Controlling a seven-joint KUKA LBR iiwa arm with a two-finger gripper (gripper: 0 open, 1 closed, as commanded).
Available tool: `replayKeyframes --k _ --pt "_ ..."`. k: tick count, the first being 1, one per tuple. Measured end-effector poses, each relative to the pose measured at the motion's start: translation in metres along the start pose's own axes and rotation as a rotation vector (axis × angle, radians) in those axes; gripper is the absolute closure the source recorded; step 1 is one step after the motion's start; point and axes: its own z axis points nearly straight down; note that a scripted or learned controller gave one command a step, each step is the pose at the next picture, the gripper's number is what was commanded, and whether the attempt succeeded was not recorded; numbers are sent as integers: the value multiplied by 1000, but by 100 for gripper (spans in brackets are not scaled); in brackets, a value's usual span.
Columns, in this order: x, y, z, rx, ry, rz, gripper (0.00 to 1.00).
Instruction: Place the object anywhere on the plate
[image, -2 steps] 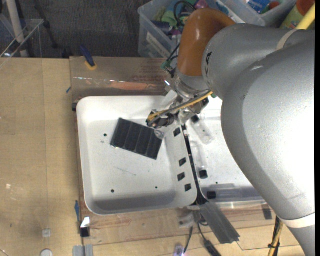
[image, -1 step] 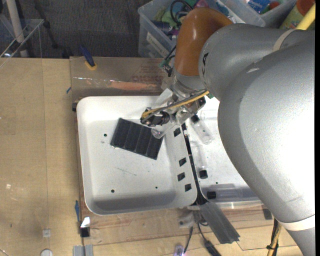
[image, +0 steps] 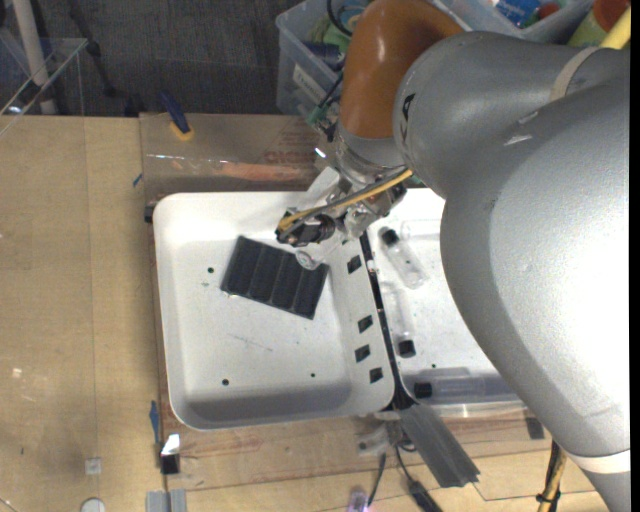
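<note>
A dark ribbed rectangular plate (image: 273, 279) lies flat in the left bin (image: 200, 330), a little left of its middle. My gripper (image: 310, 255) hangs at the plate's upper right corner, just above it, under the orange band of the arm. A small pale shape sits right at the gripper's tip, touching the plate's edge; whether it is a finger or a held thing is too small to tell.
The grey arm covers most of the right bin (image: 430, 300). A clear, bottle-like thing (image: 400, 258) and a small black piece (image: 405, 347) lie in that bin's visible strip. The divider (image: 365, 320) between the bins runs just right of the plate.
</note>
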Motion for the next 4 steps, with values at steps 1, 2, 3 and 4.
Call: replayKeyframes --k 1,2,3,4 --pt "-5 -7 -48 1 1 370 100" --pt "0 -3 -82 0 1 472 100" --pt "-24 19 24 3 -5 402 100" --pt "-16 -46 111 0 1 325 100"
